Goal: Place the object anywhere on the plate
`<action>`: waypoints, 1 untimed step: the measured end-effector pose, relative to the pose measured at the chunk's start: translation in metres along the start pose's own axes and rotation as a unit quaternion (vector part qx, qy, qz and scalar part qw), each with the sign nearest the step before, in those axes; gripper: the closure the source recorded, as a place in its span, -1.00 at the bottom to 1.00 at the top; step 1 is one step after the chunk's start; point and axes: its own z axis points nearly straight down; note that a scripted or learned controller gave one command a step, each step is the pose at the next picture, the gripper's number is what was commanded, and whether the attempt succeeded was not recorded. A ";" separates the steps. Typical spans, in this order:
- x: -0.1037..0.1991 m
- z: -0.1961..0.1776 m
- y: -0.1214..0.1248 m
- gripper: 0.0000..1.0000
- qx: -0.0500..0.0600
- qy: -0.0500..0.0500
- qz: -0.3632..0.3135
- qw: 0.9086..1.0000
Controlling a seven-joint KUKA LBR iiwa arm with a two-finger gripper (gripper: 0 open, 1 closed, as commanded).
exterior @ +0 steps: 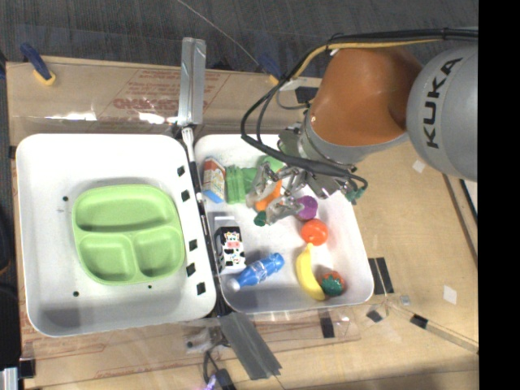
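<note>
A green divided plate point(127, 233) lies in the left white bin point(41, 218). My gripper point(276, 195) hangs low over the upper middle of the right bin point(353, 242), among the toy items there. Right at it is a small orange piece with a green tip point(263, 210), and I cannot tell whether it is gripped or only lying beneath. A purple item point(308, 208) lies just to the gripper's right. The orange wrist band point(361, 96) hides part of the bin's far side.
The right bin also holds an orange-red ball point(314, 232), a yellow banana point(306, 273), a red and green fruit point(331, 283), a blue bottle point(260, 270), a cow-print carton point(231, 247), a green packet point(237, 182) and a red-white box point(213, 177). A divider wall separates the bins.
</note>
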 end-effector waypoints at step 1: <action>0.011 0.050 0.046 1.00 -0.002 0.002 -0.045 0.999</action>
